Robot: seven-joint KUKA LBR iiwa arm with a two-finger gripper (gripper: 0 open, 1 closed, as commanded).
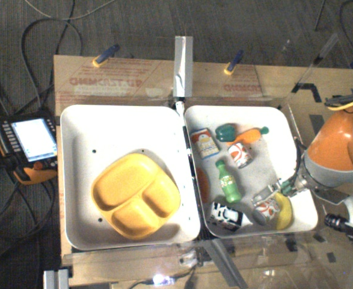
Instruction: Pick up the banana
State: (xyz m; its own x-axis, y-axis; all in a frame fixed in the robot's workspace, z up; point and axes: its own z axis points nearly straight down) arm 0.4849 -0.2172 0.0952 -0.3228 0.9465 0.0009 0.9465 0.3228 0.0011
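Observation:
The banana (pixel 284 212) is yellow and lies in the right bin's near right corner, beside a small silver and red can (pixel 263 210). My gripper (pixel 271 192) reaches in from the right and sits low in the bin, just above and to the left of the banana, over the can. The grey arm with its orange band (pixel 334 141) stands past the bin's right wall. Nothing is visibly held.
The right bin (pixel 248 111) also holds a green bottle (pixel 228 182), a red and white can (pixel 239 154), a carrot (pixel 252 135), a teal piece (pixel 226 132), a small box (pixel 204 143) and a black and white item (pixel 226 215). A yellow divided tray (pixel 136 194) lies in the left bin (pixel 80 161).

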